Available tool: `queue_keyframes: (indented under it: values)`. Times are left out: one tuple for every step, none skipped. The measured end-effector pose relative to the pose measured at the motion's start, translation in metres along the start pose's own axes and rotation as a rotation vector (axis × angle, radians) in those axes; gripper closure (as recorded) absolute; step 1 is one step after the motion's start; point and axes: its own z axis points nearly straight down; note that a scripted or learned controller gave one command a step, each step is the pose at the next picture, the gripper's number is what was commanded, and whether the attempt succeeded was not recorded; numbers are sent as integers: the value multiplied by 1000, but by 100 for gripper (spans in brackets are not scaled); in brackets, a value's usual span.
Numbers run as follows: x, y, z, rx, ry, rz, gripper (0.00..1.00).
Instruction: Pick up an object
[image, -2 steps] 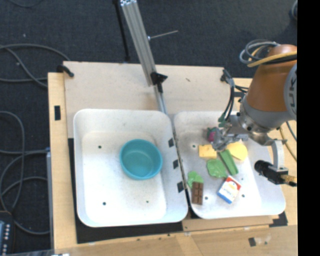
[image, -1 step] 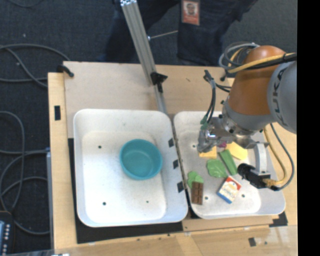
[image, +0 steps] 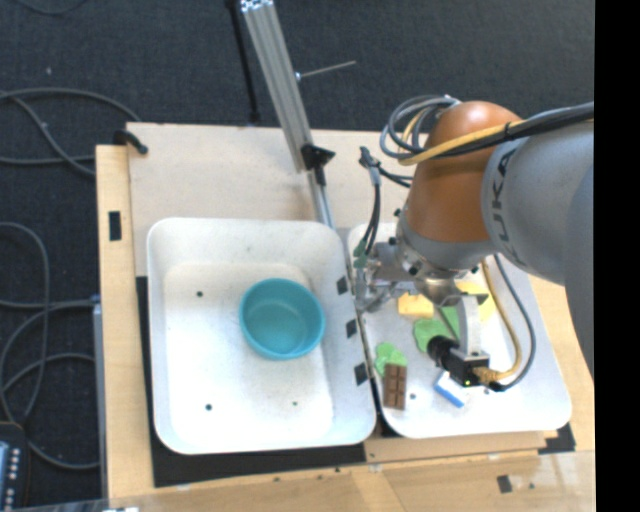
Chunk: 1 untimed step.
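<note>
My gripper (image: 372, 290) hangs over the right bin (image: 545, 400), close to its left edge. Whether it is spread or pressed together I cannot tell, for my wrist covers it. Beneath me lie a yellow piece (image: 415, 305) and a green piece (image: 387, 355). A brown ridged block (image: 396, 386) sits by the bin's near left corner. A teal bowl (image: 283, 318) stands upright mid-way in the left bin (image: 180, 400).

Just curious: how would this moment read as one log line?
arm over right bin | teal bowl in left bin | brown block lying loose | grasp unconfirmed
</note>
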Motion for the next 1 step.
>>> queue_keyframes:
  values:
    - [50, -1, -8, -1, 2, -3, 100]
